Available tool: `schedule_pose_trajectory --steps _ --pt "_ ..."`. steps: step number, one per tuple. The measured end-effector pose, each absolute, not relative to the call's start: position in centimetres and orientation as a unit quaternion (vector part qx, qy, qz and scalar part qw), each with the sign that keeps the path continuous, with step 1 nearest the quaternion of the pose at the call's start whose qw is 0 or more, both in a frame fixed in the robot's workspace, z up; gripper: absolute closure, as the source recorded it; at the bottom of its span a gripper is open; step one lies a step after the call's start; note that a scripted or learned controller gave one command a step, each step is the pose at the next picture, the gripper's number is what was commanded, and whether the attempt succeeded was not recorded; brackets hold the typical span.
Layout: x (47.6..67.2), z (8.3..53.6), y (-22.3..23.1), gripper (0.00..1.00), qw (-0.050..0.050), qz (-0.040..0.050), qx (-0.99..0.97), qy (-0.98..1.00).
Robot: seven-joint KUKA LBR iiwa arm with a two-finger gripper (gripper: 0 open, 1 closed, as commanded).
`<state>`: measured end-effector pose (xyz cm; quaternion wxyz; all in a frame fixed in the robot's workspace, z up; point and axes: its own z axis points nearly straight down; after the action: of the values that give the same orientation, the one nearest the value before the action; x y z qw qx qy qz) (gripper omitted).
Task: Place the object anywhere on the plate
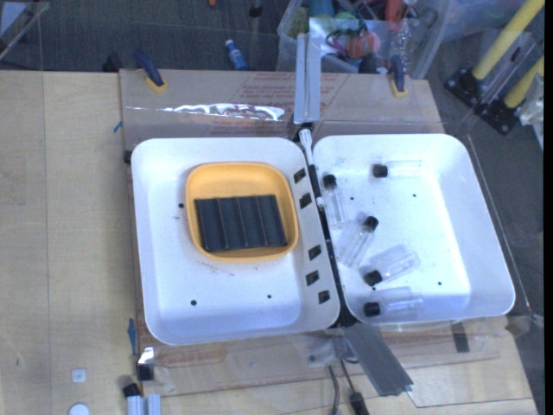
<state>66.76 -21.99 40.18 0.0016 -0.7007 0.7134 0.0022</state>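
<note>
A dark grey ribbed rectangular slab lies flat on the square orange plastic plate, inside the left shallow white bin. Its long axis runs left to right across the view, tilted very slightly, and its ribs cross that axis, running near to far. It covers the middle and near part of the plate, its near edge close to the plate's near rim.

The right shallow white bin holds several clear plastic vials with black caps: one near the far wall, one beside the divider, one in the middle, a larger one near the front, and one at the front edge. They point various ways (mostly slantwise). None touches the plate; the divider with black tabs stands between them and it.

A strip of reddish printed writing runs along the board behind the bins, too blurred to read. Two blue clamps grip that board. Behind it stands a clear tub of coloured clutter.

The gripper's state cannot be told from this view
</note>
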Motion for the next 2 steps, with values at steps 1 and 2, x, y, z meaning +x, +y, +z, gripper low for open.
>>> schedule_pose_trajectory --steps 1,2 --pt "66.8 34.4 -22.0 1.0 0.002 0.0019 -0.826 0.564" --pt "66.4 40.5 -21.4 1.0 0.003 -0.0004 -0.901 0.433"
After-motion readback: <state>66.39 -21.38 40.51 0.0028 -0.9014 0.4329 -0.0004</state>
